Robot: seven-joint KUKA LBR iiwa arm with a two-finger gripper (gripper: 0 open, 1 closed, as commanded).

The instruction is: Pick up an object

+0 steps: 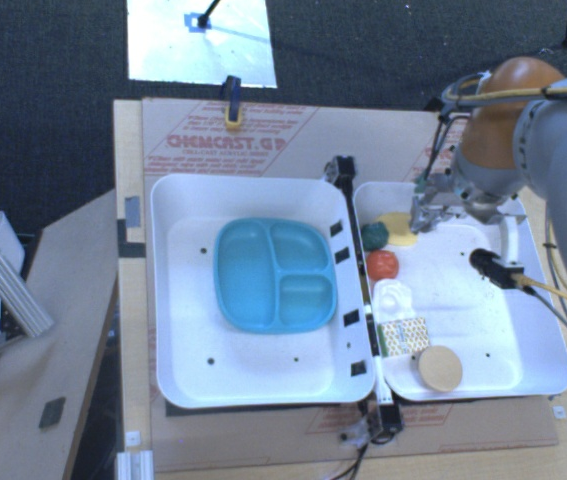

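Now | hand (424, 215) low at far end of right bin (483, 323), just beside yellow piece (398, 229); how far open cannot be told, nothing seen held | arm (553, 158) reaches in from right, wrist angled down | green lump (374, 235), red ball (382, 264) near yellow piece

Soft, even light leaves faint shadows, mild blur

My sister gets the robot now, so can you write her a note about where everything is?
Hand: at the back of the right bin, beside the yellow piece; grip unclear.
Right bin, left side: green lump, red ball, white piece, packet, wooden disc.
Left bin: blue plate.
Done: nothing lifted.
Left: grab one thing, lift it.
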